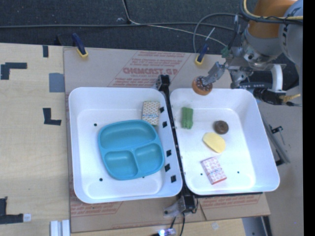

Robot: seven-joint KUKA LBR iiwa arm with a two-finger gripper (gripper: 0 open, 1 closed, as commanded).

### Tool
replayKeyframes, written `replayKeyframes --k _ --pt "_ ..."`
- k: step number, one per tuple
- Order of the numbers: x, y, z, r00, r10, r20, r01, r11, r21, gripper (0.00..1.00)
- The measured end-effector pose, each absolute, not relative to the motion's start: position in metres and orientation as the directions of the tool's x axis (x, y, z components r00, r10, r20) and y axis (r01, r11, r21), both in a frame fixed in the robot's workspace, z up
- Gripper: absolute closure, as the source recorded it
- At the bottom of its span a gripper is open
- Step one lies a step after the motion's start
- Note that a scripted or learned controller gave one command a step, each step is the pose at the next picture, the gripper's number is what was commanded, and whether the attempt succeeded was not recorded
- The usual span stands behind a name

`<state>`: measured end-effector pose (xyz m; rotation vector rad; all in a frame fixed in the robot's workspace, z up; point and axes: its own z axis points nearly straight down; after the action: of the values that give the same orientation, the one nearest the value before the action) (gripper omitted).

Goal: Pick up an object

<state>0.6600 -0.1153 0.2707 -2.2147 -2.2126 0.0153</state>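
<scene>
Gripper point(204, 85) above right bin's point(256, 107) far rim, clenched round orange-brown round piece point(201, 87); lift straight, steady.

Gripper point(205, 84) up over the right bin's point(256, 113) far rim, clamped on a small round brown-and-orange piece point(201, 87). Below in that bin: green block point(187, 117), brown disc point(221, 127), yellow wedge point(214, 142), pink packet point(213, 170).

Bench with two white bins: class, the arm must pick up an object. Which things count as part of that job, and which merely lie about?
Job:
gripper, holding the brown round object
green block
brown disc
yellow piece
red-and-white packet
patterned packet
blue divided tray

Lying about:
yellow-tipped clamps
cables
</scene>
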Motion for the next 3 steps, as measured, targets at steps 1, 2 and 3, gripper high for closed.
replayKeyframes --k 1,2,3 --pt "0.662 -0.115 0.28 -0.002 1.0 -0.001 1.0 0.002 -0.002 0.0" --pt "0.658 -0.109 0.217 -0.002 1.0 -0.001 1.0 0.002 -0.006 0.0" --pt "0.652 -0.103 0.153 -0.002 1.0 0.0 1.0 0.002 -0.008 0.0"
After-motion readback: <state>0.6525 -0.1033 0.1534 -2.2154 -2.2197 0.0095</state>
